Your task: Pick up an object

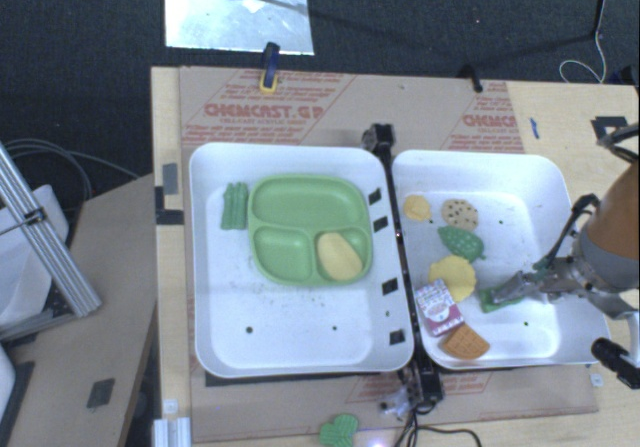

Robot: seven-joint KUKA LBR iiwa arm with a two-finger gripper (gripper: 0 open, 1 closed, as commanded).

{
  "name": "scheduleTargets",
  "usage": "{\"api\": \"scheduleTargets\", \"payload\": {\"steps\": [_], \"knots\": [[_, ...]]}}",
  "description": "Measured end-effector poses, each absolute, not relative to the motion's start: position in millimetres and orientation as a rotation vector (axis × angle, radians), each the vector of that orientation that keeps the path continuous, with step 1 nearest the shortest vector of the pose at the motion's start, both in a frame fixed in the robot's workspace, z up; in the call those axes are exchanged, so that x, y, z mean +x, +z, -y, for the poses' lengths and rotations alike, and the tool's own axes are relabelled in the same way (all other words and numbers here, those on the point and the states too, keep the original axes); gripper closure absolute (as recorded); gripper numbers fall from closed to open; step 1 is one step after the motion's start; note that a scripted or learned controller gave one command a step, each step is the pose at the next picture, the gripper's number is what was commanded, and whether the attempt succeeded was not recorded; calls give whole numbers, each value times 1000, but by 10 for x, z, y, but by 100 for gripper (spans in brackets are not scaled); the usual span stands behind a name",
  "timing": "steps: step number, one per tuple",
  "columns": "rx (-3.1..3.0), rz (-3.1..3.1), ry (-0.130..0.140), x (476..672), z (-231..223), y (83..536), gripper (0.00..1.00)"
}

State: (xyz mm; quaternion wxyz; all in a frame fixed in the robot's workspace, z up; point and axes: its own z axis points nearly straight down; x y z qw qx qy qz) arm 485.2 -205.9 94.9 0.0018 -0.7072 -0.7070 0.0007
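Gripper (497,296), grip state unclear, hovers just right of yellow toy (455,276) in right bin (530,340).

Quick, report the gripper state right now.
Gripper: low in the right bin, fingertips at a small green piece; open, closed or holding cannot be told.

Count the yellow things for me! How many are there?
3: a yellow lump in the green tray's lower right compartment, a small yellow round piece and a bigger yellow piece in the right bin.
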Motion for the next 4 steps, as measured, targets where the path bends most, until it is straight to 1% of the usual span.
{"api": "scheduleTargets", "payload": {"steps": [1, 2, 4], "knots": [[-2225, 2235, -8, 4893, 2076, 1987, 0], [-2224, 2222, -4, 4874, 2063, 894, 0], [-2223, 2224, -7, 4884, 2066, 875, 0]]}}
